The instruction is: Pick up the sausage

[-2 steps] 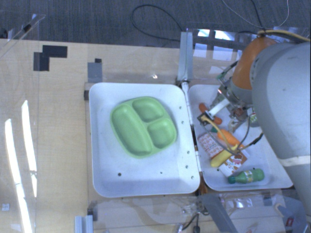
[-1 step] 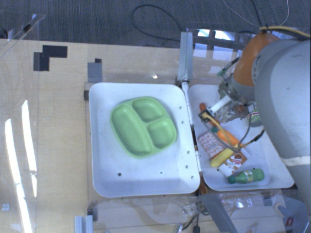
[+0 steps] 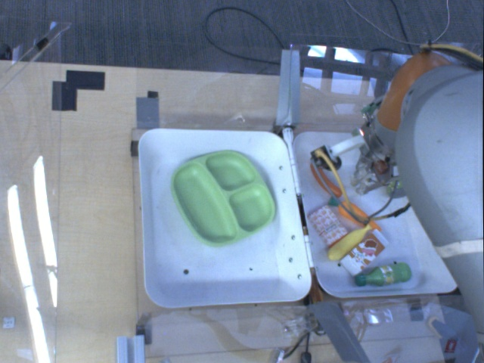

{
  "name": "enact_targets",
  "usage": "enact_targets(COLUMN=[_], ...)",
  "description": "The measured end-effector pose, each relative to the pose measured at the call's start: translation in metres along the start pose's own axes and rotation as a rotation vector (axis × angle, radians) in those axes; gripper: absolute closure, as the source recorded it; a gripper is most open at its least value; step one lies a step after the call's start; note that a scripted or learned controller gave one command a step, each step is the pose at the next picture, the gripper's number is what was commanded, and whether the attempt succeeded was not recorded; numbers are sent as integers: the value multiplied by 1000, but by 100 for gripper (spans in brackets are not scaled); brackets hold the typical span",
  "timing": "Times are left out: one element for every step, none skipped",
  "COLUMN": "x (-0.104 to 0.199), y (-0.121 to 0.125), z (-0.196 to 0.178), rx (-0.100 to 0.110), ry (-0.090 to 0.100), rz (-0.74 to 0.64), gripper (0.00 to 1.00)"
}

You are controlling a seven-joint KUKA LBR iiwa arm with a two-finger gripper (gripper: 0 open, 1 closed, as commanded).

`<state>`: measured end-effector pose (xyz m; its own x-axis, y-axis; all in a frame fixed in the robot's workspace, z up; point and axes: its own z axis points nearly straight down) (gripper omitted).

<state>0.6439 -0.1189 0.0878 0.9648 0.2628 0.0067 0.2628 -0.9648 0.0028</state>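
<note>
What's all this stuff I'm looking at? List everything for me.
Left bin: one, white, left half of the bench.
Divided plate: one, green, three compartments, lying in the left bin.
Right bin: one, white, beside the left bin.
Bottle: one, green, lying near the right bin's front edge.
Banana: one, yellow, middle of the right bin.
Packet: one, white with red print, left of the banana.
Carrot: one, orange, above the banana.
Cables: dark, on the floor behind the bench.
Arm: one, grey with an orange band, over the right bin.
Gripper: one, low over the right bin's back part.
</note>
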Motion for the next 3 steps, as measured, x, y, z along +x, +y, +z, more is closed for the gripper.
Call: enact_targets(x=[0,-144,-42], y=[0,-53,-103], z=[1,-30,-98], rx=[1,4,2], ry=[-1,-2,0], rz=[0,-109,-322], gripper=[0,0,0])
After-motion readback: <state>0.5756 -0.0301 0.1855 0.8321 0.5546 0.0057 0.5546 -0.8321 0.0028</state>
